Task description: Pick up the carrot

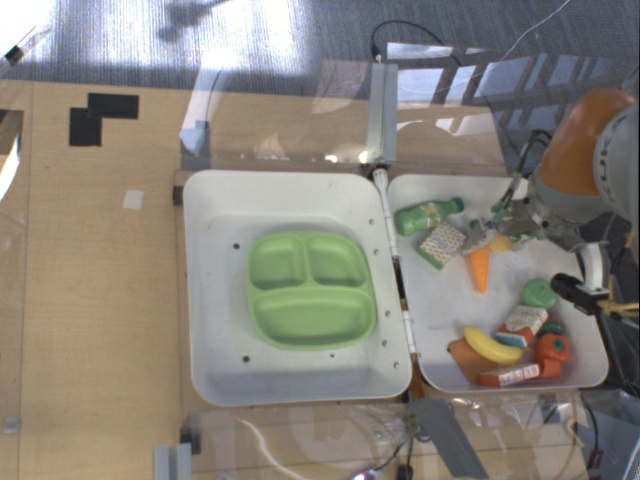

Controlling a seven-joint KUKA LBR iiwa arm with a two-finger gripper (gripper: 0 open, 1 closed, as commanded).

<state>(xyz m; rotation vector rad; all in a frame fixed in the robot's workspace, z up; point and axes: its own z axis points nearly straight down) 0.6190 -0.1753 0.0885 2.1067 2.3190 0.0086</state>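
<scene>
From my seat at the remote station I see the grey arm with its orange band reaching in over the right-hand shallow white plastic bin. The claw sits low at the upper part of that bin, and I cannot tell how it is set, because the metal parts blur together there.

The small orange tapered plastic carrot lies on the bin floor just below the claw, its wide end up against the claw's tip and its point aimed away toward the near side of the bin. I cannot tell whether the two actually touch.

Just to the claw's left lies a small checkered green-and-beige packet, and beyond that, a green toy bottle with a yellow label lying on its side. Below and right of the claw sits a rounded green toy vegetable. Further down, well apart from the claw, a cluster crowds the bin's near corner: a yellow plastic banana, a red-and-white carton, a red toy tomato and a flat red-and-white bar.

Far to the claw's left, the second white bin holds a light green three-compartment plastic plate. Both bins rest on the wooden tabletop.
</scene>
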